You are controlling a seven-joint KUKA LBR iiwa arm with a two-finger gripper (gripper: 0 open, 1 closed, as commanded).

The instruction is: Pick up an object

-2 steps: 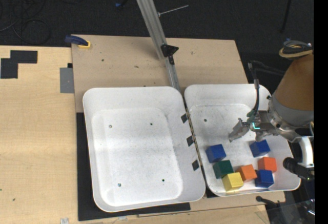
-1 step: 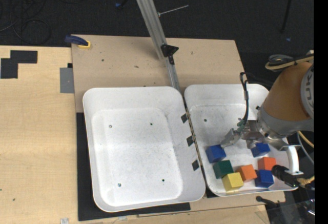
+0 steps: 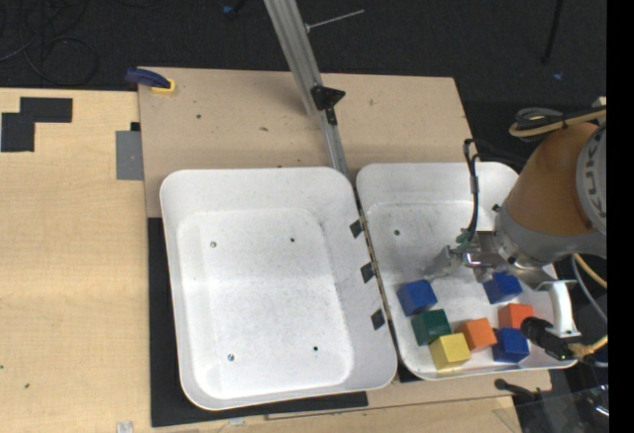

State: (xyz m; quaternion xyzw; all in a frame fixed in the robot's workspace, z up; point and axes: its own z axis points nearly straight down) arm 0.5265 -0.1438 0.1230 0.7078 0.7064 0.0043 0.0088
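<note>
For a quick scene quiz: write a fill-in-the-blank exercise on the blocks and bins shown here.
1. All the blocks lie in the ____ bin of this view.
2. The yellow block sits just in front of the ____ block.
3. The orange block lies directly to the ____ of the yellow block.
4. The gripper is over the bin that holds the ____.

Missing words: right; green; right; blocks

Two matt white plastic-looking bins [image 3: 267, 185] (faintly speckled) sit on a pale, smooth wooden bench [image 3: 248, 119].
</note>
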